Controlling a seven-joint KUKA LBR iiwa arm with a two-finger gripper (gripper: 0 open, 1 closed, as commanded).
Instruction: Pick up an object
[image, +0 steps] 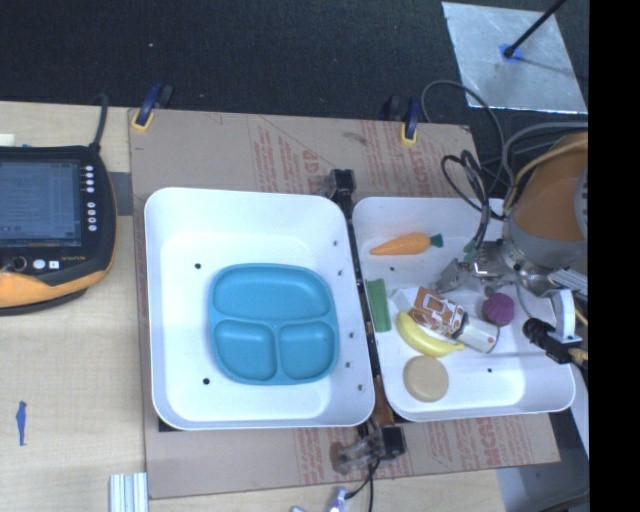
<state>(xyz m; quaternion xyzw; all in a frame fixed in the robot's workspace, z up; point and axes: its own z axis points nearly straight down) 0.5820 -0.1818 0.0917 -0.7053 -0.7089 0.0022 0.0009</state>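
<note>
Overhanging the right bin, arm hides its fingers.

Landmark: the banana in the right bin. Touching it above lies a brown packet; a white tube lies just right of it, a tan disc just below, a green block just left by the bin's wall. A purple ball sits farther right, beside the gripper. The carrot lies apart, above. Bare floor runs below and right of the banana, past the disc. Far left, the other bin holds a blue tray with bare floor around it.
</note>
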